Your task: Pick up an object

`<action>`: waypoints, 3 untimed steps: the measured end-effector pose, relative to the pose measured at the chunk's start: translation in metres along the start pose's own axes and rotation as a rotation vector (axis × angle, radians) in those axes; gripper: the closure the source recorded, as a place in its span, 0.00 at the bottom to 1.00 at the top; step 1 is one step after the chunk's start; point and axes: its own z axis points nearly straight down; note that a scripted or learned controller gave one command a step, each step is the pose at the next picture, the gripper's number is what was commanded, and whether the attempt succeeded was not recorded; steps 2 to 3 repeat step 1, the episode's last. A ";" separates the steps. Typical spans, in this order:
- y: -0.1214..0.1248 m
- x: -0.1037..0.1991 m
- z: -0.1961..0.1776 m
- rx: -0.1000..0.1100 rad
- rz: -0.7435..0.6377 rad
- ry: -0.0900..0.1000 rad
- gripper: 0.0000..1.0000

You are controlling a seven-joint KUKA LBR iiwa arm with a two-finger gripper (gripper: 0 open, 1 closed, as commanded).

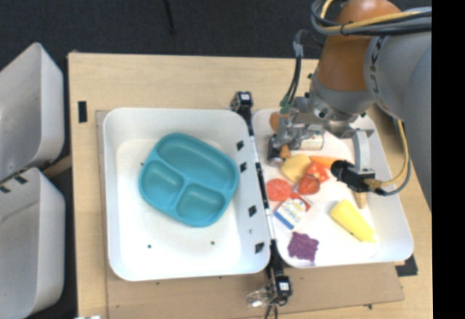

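My gripper [282, 148] hangs low over the upper left part of the right bin [392, 241], just above a pale yellow piece [294, 167]. Around it lie a red strawberry-like item [309, 184], an orange carrot-like piece [322, 163], a red round slice [278, 189], a small white, red and blue packet [291, 212], a yellow corn-like object [353, 220] and a purple cluster [303, 246]. A small brown item [275, 120] peeks out behind the gripper. Nothing is visibly held between the fingers.
The left bin [116, 237] holds a blue sectioned plate [189, 179]. A ridge with black clips [256, 179] divides the two bins. The grey arm with its orange band [356, 41] and cables covers the right bin's upper right.
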 end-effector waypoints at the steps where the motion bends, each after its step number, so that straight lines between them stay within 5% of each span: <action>1: 0.010 0.008 -0.016 -0.001 0.003 0.000 1.00; 3: 0.010 0.008 -0.016 -0.001 0.003 0.000 1.00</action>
